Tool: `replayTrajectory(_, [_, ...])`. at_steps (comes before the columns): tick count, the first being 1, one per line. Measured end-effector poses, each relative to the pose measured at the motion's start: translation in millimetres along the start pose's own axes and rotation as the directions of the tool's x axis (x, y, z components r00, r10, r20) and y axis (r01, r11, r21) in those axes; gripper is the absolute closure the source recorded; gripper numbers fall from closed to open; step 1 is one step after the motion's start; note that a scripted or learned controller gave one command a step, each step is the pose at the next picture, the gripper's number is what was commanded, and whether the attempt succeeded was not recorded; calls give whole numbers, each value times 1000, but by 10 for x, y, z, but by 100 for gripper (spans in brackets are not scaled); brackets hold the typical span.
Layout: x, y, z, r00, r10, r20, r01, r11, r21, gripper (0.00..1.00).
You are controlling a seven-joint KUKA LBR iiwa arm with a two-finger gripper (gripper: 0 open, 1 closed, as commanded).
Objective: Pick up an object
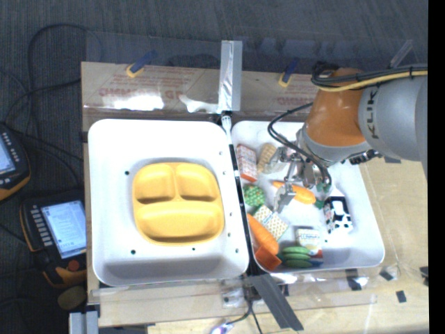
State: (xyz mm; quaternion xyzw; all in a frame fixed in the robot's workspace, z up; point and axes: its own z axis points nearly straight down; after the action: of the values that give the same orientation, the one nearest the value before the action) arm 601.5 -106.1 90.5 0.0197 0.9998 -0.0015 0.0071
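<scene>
orange toy | elongated, lying flat | middle of right bin | beneath hand

Bench, two white bins side by side

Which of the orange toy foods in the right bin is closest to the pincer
The small orange piece lying right beside the pincer, mid-bin. The other, a longer orange carrot-shaped toy, lies farther off, toward the right white bin's front left corner.

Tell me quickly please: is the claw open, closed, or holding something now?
Claw: over the right bin, down among the toys beside an orange piece; open or closed cannot be told.
</scene>
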Motion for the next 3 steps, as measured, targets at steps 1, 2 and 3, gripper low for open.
replayTrajectory(1, [534, -462, -11, 1000, 8, 1, -8, 1000, 2, 0])
replayTrajectory(2, [232, -117, -6, 997, -76, 1, 76, 997, 4, 0])
replayTrajectory(3, [446, 36, -12, 1000, -18, 5, 18, 1000, 0, 0])
